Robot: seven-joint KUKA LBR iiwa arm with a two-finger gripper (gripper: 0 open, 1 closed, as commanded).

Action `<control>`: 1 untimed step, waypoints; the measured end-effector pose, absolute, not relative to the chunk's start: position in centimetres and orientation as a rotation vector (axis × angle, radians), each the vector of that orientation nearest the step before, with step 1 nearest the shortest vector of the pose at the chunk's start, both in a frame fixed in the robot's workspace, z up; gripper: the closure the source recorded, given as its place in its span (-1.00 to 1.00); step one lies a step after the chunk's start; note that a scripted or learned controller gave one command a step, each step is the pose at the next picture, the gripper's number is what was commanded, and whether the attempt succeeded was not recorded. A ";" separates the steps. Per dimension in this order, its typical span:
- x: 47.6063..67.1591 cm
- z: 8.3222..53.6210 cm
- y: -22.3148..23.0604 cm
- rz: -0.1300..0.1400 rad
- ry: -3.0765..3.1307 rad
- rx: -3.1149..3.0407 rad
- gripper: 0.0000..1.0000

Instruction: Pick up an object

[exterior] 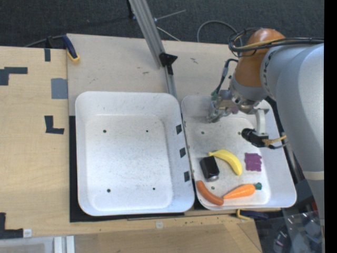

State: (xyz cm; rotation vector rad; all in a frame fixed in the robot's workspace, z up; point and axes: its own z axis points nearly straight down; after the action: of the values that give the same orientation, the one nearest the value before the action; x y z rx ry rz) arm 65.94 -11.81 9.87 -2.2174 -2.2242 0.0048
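Camera view: the gripper hangs over the right bin's far end; whether it is open cannot be told. Near the front lie a curved banana, tapered carrot, black block, sausage and flat purple piece.

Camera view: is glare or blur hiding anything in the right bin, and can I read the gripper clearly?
Camera view: even, soft lighting, no strong glare on the right bin; banana, carrot and purple piece read sharply. The gripper is small, slightly soft and in the arm's shade, so its tip detail is unclear.
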 end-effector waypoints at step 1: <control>65.6 14.3 -11.5 -0.003 -2.225 -2.221 1.00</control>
State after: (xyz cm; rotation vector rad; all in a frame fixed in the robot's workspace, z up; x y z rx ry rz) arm 65.59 -11.52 14.26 -2.2210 -2.2251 -0.0030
